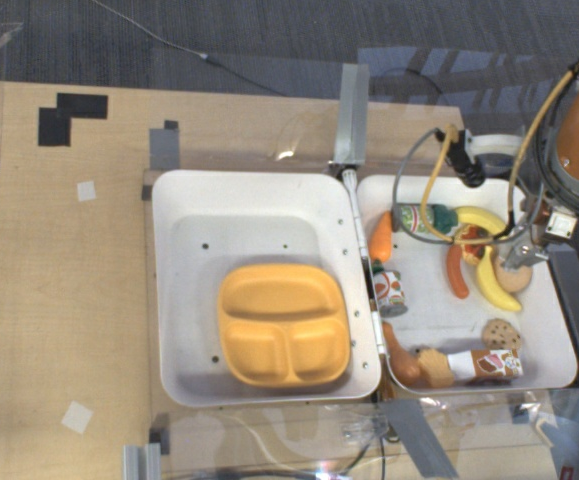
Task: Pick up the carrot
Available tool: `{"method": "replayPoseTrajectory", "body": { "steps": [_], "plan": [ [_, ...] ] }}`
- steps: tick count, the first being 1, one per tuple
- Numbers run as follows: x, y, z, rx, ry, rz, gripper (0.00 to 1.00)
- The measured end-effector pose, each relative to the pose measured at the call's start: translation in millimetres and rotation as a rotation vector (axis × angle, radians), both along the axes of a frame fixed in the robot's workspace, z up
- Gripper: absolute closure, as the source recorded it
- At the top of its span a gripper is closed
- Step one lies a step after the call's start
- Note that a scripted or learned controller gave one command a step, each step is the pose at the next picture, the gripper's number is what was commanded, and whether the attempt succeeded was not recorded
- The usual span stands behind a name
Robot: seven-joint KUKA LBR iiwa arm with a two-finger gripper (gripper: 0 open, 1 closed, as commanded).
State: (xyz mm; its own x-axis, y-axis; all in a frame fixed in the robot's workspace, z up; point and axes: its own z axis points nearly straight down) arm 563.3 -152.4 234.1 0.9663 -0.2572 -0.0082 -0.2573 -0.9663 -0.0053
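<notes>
The carrot (pixel 381 236) lies in the right bin (pixel 559 363), tight against its left wall near the far end, just left of a green-labelled bottle (pixel 424 220). The gripper (pixel 522 257) hangs over the right side of the same bin, above a yellow banana (pixel 493 280) and well apart from the carrot; whether its jaws are released or clenched cannot be told. A yellow divided tray (pixel 284 323) sits in the left bin (pixel 184 208).

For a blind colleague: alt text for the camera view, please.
The carrot lies at the right bin's left wall, apart from the pincer over bananas at right. The left bin holds a yellow tray.
</notes>
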Motion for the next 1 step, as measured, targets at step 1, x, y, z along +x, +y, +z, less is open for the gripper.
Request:
{"method": "replayPoseTrajectory", "body": {
  "steps": [1],
  "plan": [
    [-13.2, -40.7, -130.3, 0.0, 0.004, -0.027, 1.0]
  ]
}}
